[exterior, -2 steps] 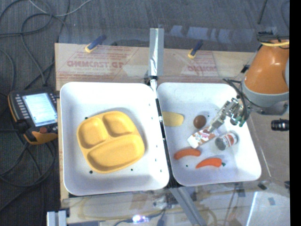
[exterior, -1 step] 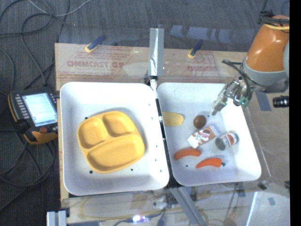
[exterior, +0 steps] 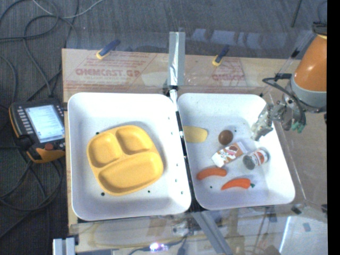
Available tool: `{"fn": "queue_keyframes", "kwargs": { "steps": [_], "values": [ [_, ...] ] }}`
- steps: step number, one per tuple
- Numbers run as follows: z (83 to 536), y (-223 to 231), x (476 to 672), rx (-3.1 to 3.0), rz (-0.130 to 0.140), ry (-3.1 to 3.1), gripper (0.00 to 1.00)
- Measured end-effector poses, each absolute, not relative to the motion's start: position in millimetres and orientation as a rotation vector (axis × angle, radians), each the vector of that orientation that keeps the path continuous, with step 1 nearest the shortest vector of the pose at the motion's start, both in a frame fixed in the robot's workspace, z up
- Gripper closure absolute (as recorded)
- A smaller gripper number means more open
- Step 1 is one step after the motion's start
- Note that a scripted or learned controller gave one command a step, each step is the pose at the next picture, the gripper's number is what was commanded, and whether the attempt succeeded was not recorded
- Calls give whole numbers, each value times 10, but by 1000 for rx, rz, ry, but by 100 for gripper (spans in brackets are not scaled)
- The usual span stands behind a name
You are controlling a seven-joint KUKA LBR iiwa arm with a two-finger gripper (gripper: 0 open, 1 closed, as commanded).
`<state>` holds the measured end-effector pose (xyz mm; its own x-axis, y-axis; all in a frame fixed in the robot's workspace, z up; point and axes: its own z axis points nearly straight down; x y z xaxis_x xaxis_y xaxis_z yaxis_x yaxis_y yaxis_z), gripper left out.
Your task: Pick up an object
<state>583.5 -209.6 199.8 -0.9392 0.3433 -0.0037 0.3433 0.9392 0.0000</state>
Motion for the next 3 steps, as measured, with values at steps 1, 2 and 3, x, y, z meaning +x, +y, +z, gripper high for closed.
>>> {"fn": "queue_keyframes", "kwargs": {
  "steps": [1, 2, 3],
  "values": [
    [1998, -2093, 5837, 546, 0, 3090, 0],
    [1121, -1380, 6225, 285, 1, 3124, 0],
    [900, -1455, 6269, 611, 7, 3070, 0]
  ]
}}
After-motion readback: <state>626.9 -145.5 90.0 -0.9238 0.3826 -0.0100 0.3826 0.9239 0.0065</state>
